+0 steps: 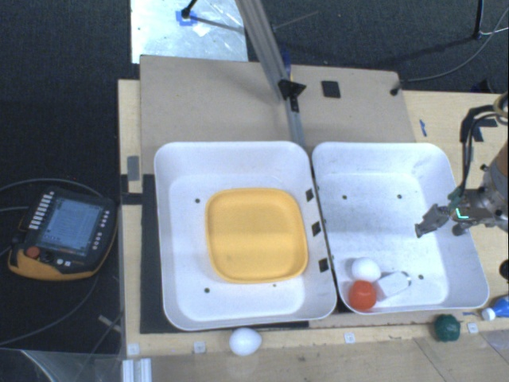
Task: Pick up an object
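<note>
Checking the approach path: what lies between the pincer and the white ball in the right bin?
Bare bin floor in the camera view, from pincer to white ball.

a: any text, labels or numbers to read here?
b: none. the handheld control pendant (62, 235) on the floor left of the bench has a lit screen and rows of keys, but all of it is too blurred to make out.

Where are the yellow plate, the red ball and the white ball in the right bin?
yellow plate (256, 234), camera view, middle of its face.
red ball (363, 294), camera view, its top.
white ball (365, 269), camera view, its top.
</note>
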`<state>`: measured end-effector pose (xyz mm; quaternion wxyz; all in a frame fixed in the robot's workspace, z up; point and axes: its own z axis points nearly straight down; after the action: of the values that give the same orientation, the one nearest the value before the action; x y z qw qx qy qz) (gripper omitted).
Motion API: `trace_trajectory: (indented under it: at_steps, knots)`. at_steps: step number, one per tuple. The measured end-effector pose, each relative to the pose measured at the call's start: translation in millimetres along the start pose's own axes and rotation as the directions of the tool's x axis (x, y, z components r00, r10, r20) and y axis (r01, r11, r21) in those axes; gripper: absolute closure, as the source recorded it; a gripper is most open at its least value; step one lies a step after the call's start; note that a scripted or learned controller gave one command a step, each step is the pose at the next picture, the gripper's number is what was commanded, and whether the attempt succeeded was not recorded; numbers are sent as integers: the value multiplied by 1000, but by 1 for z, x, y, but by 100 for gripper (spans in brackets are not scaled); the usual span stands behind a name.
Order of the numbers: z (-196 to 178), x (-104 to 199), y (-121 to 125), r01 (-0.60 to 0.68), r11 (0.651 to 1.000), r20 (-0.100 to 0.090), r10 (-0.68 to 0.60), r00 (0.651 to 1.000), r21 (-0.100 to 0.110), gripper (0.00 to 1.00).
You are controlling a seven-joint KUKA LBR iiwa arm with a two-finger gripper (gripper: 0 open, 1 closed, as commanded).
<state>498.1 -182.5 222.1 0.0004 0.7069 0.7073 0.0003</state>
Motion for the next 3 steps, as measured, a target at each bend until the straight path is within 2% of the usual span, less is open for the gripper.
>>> trace_trajectory:
  at_steps: [1, 2, 3]
  knots:
    - [0, 0, 0, 0, 1000, 0, 0, 1000, 0, 0]
    - [59, 6, -4, 0, 1000, -1, 0, 1000, 4, 0]
    - [101, 4, -2, -1, 1000, -1, 1, 1000, 3, 0]
